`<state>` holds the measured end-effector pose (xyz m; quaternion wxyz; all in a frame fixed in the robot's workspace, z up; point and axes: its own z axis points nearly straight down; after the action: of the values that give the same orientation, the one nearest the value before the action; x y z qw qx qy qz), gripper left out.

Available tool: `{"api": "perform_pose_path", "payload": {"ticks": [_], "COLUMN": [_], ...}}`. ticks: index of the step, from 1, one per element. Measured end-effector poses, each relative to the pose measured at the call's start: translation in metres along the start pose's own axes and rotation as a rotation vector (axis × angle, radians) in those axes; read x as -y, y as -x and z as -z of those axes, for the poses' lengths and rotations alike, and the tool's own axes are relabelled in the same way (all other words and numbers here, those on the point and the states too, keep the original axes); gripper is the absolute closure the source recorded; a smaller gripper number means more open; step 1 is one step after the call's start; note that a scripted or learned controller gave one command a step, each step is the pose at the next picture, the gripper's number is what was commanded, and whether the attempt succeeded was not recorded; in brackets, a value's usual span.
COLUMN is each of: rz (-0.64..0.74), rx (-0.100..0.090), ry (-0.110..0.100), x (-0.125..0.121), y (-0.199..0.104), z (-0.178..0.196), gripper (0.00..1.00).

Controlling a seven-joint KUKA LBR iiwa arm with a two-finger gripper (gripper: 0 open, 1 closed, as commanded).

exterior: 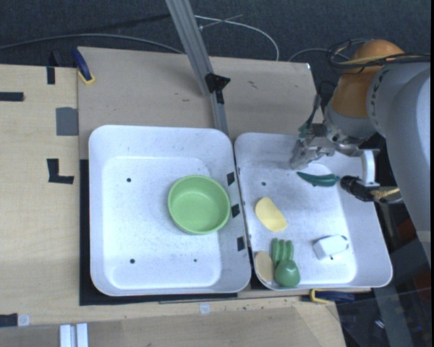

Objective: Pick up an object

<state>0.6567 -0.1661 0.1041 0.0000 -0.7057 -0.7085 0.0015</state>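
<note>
Right bin (362, 266): teal curved piece (320, 178), upper area, directly below pincer (309, 155); pincer state: cannot tell. Judged light, rigid plastic, thin and slick; best gripped across its narrow middle. Also: yellow lump (270, 214), green toy (283, 262), white block (330, 246).

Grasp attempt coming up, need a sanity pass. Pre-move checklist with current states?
1. Gripper over the right bin, near its far edge: ok.
2. Nearest target, teal piece, lies just beside the gripper: ok.
3. Anything between the fingers: cannot tell.
4. Yellow piece, white piece and green toy lie apart, each reachable: ok.
5. Green bowl sits in the left bin, out of the way: ok.
</note>
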Motion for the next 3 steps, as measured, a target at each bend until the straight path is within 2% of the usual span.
{"api": "perform_pose_path", "payload": {"ticks": [1, 3], "rz": [-0.002, -0.002], "rx": [-0.001, -0.002], "ry": [0.007, 0.005], "x": [-0.008, -0.016], "y": [-0.003, -0.007], "z": [0.061, 0.14], "gripper": [1.0, 1.0]}}
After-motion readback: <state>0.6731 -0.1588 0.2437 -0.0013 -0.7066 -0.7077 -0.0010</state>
